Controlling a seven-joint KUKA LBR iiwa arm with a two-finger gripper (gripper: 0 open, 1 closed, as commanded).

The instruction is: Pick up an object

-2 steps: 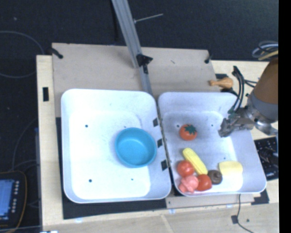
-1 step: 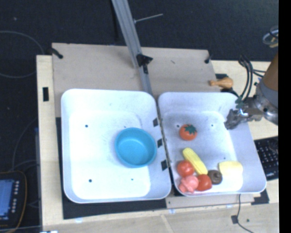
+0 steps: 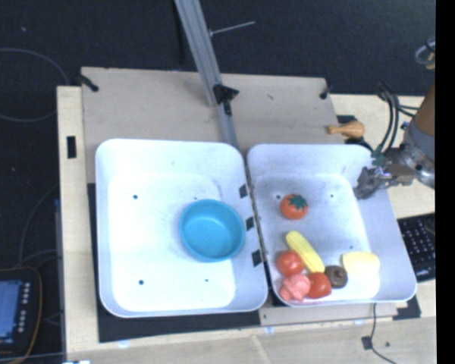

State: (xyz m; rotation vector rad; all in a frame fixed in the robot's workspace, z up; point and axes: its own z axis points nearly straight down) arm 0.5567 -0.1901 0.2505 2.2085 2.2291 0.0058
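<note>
So the pincer (image 3: 368,179) is sitting over the top right rim of the right bin (image 3: 379,226), up near the tabletop's (image 3: 174,97) far right edge. It's dark and small from this angle and I honestly can't tell how it's set; nothing visible in it or against it apart from maybe the bin rim right under it.

All the pickable stuff is in that right bin. There's a tomato with a green top (image 3: 293,206) on its own toward the middle, well apart from the pincer. The rest is bunched along the bin's near edge: a yellow banana (image 3: 305,251) lying diagonal, a red ball-ish thing (image 3: 289,263) touching its lower left, a pink piece (image 3: 293,288) and another red one (image 3: 318,285) below those, a little brown ring (image 3: 337,276) just beside them, and a pale yellow block (image 3: 361,265) in the near right corner.

Left bin (image 3: 121,203) holds a blue bowl (image 3: 211,230), upright, near its right side
</note>
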